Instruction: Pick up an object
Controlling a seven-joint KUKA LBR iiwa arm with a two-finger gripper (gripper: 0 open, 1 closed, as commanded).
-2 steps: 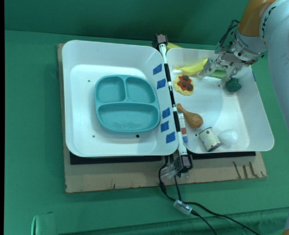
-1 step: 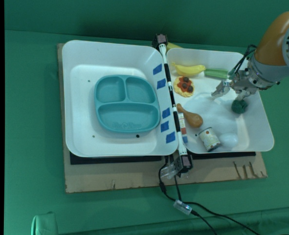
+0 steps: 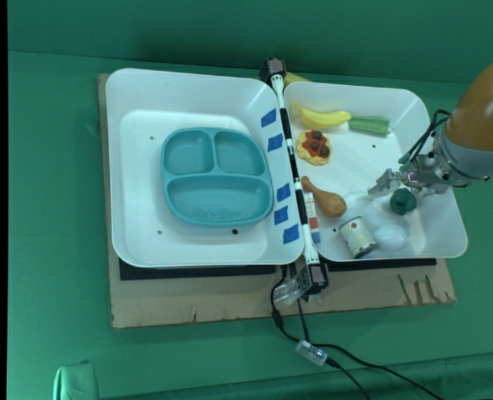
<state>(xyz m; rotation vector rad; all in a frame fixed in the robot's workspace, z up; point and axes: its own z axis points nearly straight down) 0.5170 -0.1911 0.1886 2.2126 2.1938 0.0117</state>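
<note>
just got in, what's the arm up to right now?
The KUKA arm reaches in from the right, its gripper low over the right bin, just above a dark green round object. No grasp is visible. Nearby lie a white egg-like item, a can, a drumstick, a banana and a mini pizza. The left bin holds a teal divided plate.

**Two bins, side by side**

The left bin [image 3: 138,98] holds a divided plate [image 3: 217,177]. In the right bin [image 3: 396,102]: banana [image 3: 321,117] and cucumber [image 3: 369,125] at the back, pizza [image 3: 315,147] and drumstick [image 3: 325,198] nearer, can [image 3: 358,237] beside egg [image 3: 389,237] in front.
</note>
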